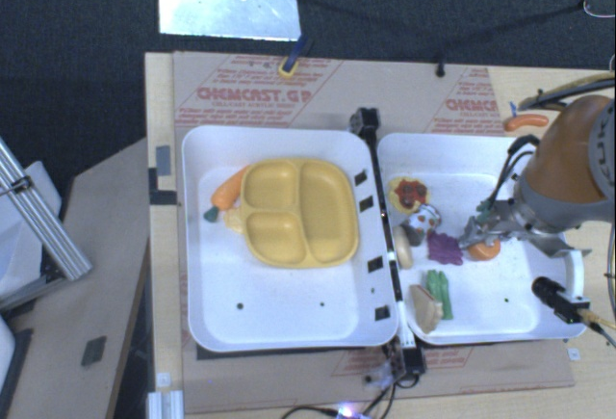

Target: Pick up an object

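Gripper (478,239) is down in the right bin (462,326), near its right wall; grip state cannot be told. An orange piece (484,251) lies just beside the gripper, purple toy (444,248) to its left. Left bin (207,306) carries a yellow divided plate (294,212) with a carrot (228,188) at the plate's left edge.

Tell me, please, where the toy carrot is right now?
The toy carrot lies in the left bin, tucked against the upper-left edge of the yellow divided plate.

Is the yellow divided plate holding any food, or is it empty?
Empty: all compartments of the yellow divided plate show bare; the toy carrot lies beside its rim.
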{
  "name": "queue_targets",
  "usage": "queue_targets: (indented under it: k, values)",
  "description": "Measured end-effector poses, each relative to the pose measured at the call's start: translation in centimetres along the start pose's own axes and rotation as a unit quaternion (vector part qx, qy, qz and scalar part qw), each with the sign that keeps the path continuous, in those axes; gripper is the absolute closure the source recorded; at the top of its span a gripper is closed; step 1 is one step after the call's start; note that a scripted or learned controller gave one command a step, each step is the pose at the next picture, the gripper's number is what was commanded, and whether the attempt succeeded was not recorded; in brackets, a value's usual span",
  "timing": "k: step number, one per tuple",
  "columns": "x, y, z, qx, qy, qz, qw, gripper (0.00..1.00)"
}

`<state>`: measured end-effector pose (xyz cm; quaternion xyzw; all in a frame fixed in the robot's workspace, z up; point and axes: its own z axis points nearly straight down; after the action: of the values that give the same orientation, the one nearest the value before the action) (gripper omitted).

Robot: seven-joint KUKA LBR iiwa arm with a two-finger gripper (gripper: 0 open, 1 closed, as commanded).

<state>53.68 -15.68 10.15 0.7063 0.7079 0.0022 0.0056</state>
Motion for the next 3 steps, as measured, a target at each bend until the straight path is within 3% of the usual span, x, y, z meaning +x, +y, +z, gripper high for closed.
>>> queue_targets:
  k: [2,3]
  values:
    - [-0.5,0.9,-11.7,0.002,0.001,-0.001,1.0000,1.00]
    - [4.4,2.6,-11.6,0.004,0.003,-0.004,1.0000,1.00]
